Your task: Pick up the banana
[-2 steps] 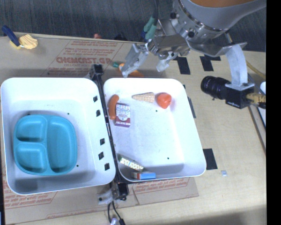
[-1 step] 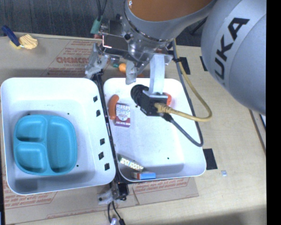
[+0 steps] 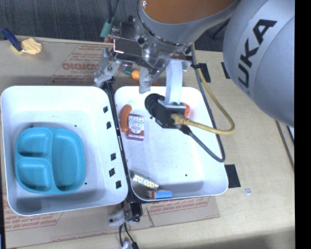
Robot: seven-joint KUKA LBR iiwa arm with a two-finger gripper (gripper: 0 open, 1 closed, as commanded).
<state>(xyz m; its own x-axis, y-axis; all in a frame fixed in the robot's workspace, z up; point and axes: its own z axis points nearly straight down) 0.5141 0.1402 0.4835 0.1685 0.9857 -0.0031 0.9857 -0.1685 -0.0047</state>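
Left bin (image 3: 10, 139) holds a blue divided tray (image 3: 51, 158), and a pale yellow object (image 3: 31, 46) lies on the bench beyond it; I cannot confirm this or any other item as the banana. Right bin (image 3: 217, 183) holds a small orange piece (image 3: 125, 115) and a red-and-white packet (image 3: 136, 127). The gripper (image 3: 158, 84) hangs over that bin's far edge; whether it is apart or together cannot be told, nothing shows in its grasp, and I judge the pick not yet made.

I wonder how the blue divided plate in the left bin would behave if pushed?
The blue divided plate looks moulded and stiff, so it would probably slide without bending. Lying flat and wide, it seems unlikely to tip or roll. The left bin looks smooth, so it may skid.
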